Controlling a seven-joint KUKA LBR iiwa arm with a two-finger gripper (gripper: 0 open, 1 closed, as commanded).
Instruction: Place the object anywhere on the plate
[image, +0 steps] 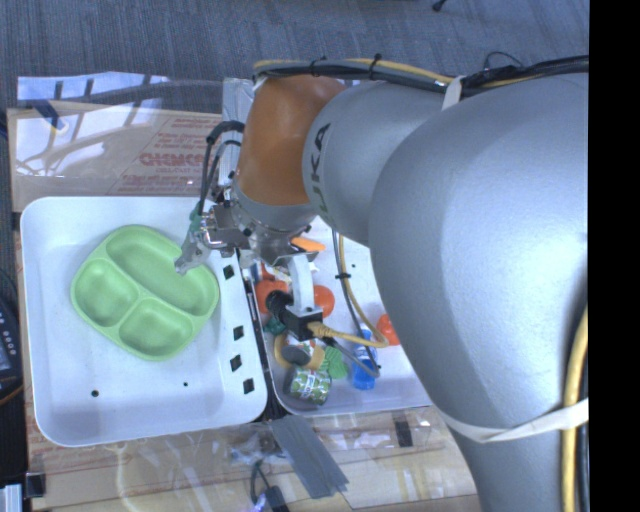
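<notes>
Step in hand, by judgement: either the carry-over to the plate (140, 290) or the reach before a pick. The frame does not settle which. The jaws sit above the divide between the two bins, at the plate's right rim. How far open they are cannot be told, nor whether anything is between them.

Task's thing: not identified with certainty. Nothing lies on the green plate, which sits in the left bin (60, 400) with its compartments bare. The loose items lie in the right bin (400, 372), partly under the wrist: an orange piece (322, 298), a green can-like item (310, 385) and a blue item (362, 375). The object is most likely among these.

Next move, by judgement: if a thing is held, a short shift left over a compartment and a release. If not, a descent into the right bin onto a single item, clear of its neighbours.

Pose: the arm (480, 250) reaches in from the right and covers much of the right bin. Its orange band (280, 150) is above the wrist, and the tool points down and leftward toward the plate. The surface (100, 160) behind the bins is bare.
</notes>
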